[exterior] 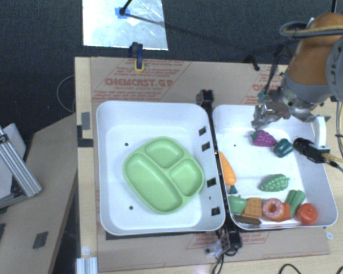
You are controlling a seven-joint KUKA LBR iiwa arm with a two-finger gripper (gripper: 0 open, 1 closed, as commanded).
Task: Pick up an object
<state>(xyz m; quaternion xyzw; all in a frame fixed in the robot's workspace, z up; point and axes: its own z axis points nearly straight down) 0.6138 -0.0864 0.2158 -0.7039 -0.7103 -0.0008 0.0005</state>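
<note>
My gripper (pixel 264 120) hangs over the back of the right bin (pixel 243 121), coming in from the upper right. A purple bunch of toy grapes (pixel 264 138) lies just in front of and below it. Right of the grapes is a teal toy (pixel 283 148). An orange carrot (pixel 227 169) rests against the bin's left wall. A bumpy green piece (pixel 274 182) lies mid-bin. Along the front edge sit a green pepper (pixel 236 203), a waffle (pixel 252 208), a pink donut (pixel 272 209), a green pod (pixel 294 198) and a red tomato (pixel 307 212). I see nothing held.
The left bin (pixel 117 121) bears a green divided plate (pixel 163 174). A black divider (pixel 212 153) runs between the two bins. A shiny sheet (pixel 124 15) lies at the back of the bench, and a metal frame (pixel 8 158) stands at far left.
</note>
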